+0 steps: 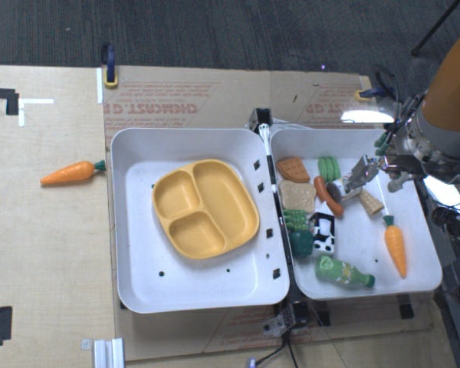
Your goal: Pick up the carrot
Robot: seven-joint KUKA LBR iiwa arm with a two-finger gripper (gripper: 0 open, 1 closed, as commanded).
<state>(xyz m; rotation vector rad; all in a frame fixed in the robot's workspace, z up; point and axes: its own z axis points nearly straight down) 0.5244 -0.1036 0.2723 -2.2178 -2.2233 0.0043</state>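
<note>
Gripper (360, 176) hanging over the upper middle of the right bin (425, 282), just beside a small cork-like cylinder (371, 202) and the red sausage (329, 196); fingers spread, nothing between them. Carrot (395, 249) lying in the same bin, down and to the right of the gripper in the camera view, close to the bin's right wall. Long axis running nearly top to bottom of the view, green stub up, tip pointing toward the near rim. Bare white floor on the carrot's left side (good room for a finger there); much less room on the wall side, so probably a tight fit for the outer finger. Green bottle (343, 274) lower left of it, apart. A second carrot (70, 173) far off on the table (46, 267), left of the left bin (130, 282) with its yellow plate (205, 208), well out of the way.
</note>
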